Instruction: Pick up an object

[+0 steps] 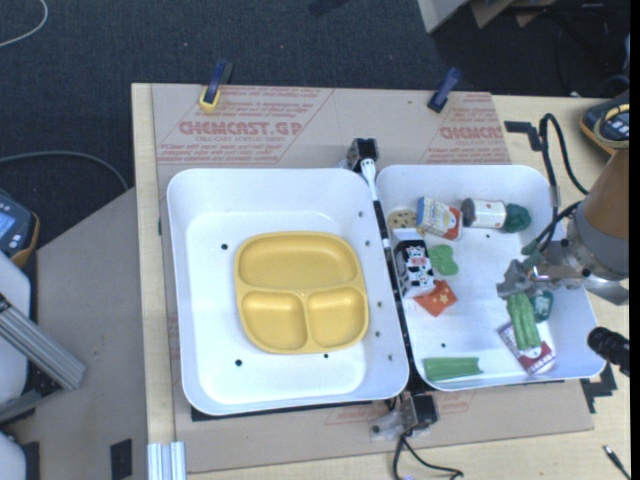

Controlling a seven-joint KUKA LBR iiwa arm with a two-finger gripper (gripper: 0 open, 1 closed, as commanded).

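Overhead, the bench (150,268) carries two shallow white bins side by side. The left bin (200,298) holds a yellow divided plate (300,290) lying flat near its middle, well apart from the bin's walls. The right bin (480,353) holds the small objects: near its far edge a round cookie (402,217), a small carton (440,216) and a little white bottle with a green end (492,214) lie in a row; against its left wall sits a black-and-white patterned box (414,264), with a green piece (443,261) and a red-orange piece (436,298) just beside it; a flat green item (452,368) lies by the near edge. Toward the right edge, the gripper (527,280) hangs over a green packet (523,318) that lies on a red-and-white wrapper (532,353); I cannot tell its state from this slant.
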